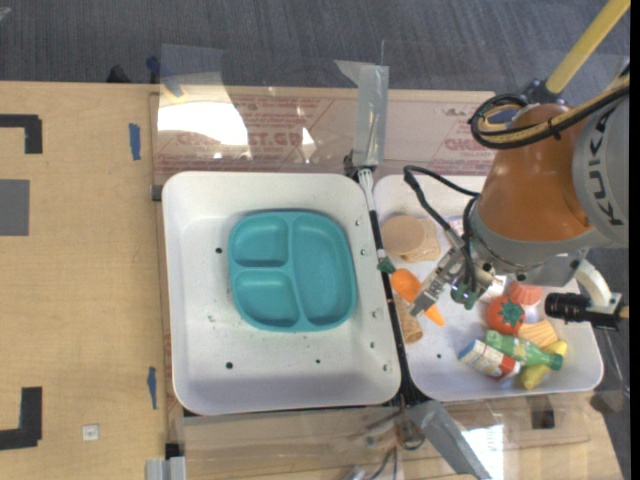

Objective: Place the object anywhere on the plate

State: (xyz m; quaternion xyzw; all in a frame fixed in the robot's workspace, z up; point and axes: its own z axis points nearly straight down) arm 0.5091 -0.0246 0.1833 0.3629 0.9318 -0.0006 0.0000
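Carrot [408,290] (orange) lies touching hand [437,296], right bin [590,368].

Plate [294,270] unobstructed above; bin divider [378,258] between it and toy clutter [512,343].

White letters "KU" on the grey arm [600,183]; cardboard print illegible.

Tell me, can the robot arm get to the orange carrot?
Probably yes. The gripper hangs right over the carrot in the right bin, and nothing lies on top of it.
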